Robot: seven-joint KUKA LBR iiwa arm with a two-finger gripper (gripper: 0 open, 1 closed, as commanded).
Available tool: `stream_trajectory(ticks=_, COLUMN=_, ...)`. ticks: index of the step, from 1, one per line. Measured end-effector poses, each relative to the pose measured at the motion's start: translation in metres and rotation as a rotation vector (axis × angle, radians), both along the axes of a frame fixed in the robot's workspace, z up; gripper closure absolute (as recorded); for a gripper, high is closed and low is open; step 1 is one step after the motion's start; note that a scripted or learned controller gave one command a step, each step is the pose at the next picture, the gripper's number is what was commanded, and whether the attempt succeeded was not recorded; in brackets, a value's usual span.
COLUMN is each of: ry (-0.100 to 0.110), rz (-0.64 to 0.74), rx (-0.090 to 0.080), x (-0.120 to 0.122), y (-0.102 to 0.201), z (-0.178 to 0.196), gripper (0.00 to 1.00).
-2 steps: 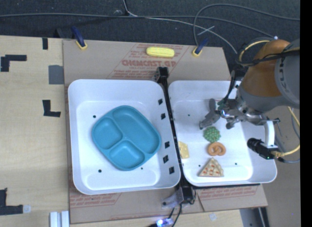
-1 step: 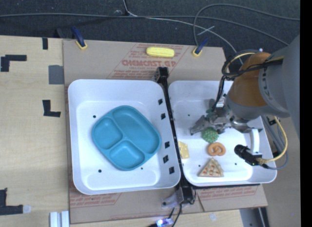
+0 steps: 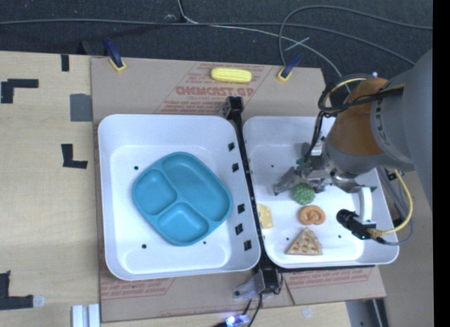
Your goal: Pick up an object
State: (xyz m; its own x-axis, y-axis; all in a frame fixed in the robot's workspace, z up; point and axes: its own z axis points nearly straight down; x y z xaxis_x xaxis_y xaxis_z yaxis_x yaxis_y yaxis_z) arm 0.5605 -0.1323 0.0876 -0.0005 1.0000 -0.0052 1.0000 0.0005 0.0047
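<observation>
Pizza slice [image 3: 304, 243], tip pointing up

Small green broccoli-looking toy [image 3: 304, 194], bumpy and roundish, sitting on the white floor right under the fingertips [image 3: 285, 184], touching or nearly so, hard to tell which. Orange pretzel-ish ring [image 3: 311, 214] lying flat just below that, apart from the fingers. Pizza slice [image 3: 304, 243], flat, further below, well clear. Pale yellow cheese-like piece [image 3: 264, 214] down-left of the fingertips.
</observation>
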Motion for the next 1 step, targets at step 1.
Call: stream_trajectory(ticks=1, ry=-0.006, rz=0.001, rx=-0.002, x=0.0019, y=-0.0002, z=0.0123, gripper=1.0)
